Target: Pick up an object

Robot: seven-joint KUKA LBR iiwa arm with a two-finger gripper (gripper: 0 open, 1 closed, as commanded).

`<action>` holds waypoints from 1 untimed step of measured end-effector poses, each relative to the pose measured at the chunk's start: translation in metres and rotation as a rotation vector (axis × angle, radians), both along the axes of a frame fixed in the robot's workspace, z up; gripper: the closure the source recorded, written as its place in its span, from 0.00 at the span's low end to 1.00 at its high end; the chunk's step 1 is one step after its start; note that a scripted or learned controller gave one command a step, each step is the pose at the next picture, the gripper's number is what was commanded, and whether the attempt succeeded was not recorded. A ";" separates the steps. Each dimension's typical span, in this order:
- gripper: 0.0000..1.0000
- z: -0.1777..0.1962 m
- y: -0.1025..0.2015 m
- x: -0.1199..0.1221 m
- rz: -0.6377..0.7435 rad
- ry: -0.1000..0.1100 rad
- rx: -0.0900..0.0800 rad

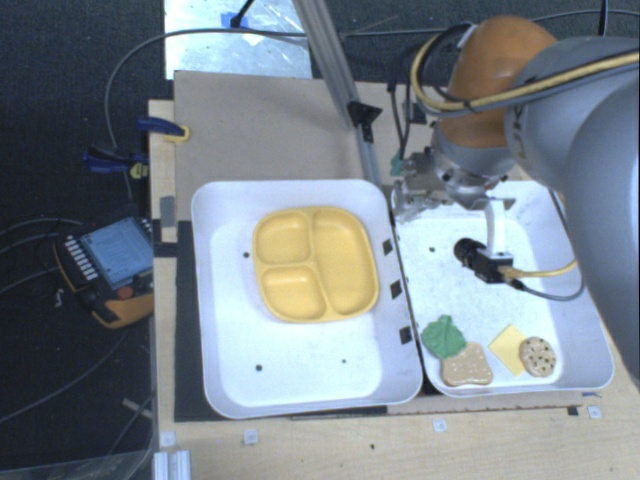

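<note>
My arm [570,98] reaches in from the right, orange-banded wrist bent down, gripper [420,196] near the bench's rear edge.

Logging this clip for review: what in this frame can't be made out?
- Gripper, camera view: the wrist above covers it, so open or shut is unclear.
- Right bin: the arm hides its far right corner.
- Cookie, toast: too small for surface detail.

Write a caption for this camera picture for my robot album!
End effector hovers at the right white bin's far edge; yellow divided plate fills the left.
</note>
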State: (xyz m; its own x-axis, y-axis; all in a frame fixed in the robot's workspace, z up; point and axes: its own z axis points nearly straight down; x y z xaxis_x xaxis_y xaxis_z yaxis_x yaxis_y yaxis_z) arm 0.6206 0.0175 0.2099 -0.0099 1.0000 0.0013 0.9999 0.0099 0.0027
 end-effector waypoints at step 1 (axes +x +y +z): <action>1.00 0.011 0.061 0.007 -0.001 -0.001 0.000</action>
